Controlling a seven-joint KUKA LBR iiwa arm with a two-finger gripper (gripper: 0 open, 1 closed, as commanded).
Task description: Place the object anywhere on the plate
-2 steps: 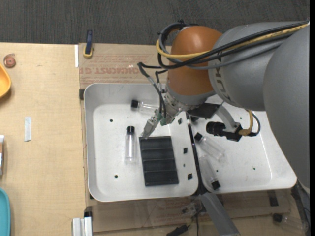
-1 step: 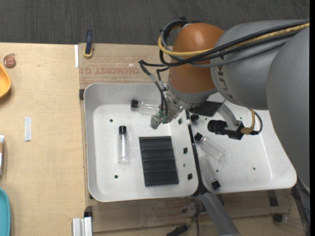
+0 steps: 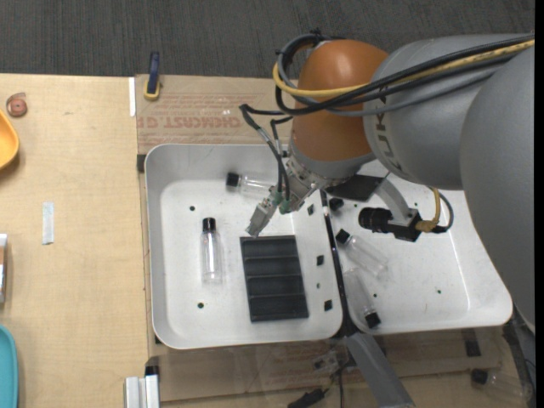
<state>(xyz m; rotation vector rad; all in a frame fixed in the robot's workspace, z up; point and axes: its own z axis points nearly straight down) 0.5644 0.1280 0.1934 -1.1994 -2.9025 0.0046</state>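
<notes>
On the desk, two white bins are set side by side. In the left bin, a clear vial with a black cap lies beside a black ribbed plate; a second vial lies near the back wall. Above the plate's far end, the jaws are seen, apparently closed and empty. More vials lie in the right bin.

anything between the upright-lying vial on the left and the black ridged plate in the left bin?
Nothing. In the camera view, bare white bin floor separates the vial from the black plate; they lie apart, side by side.
</notes>
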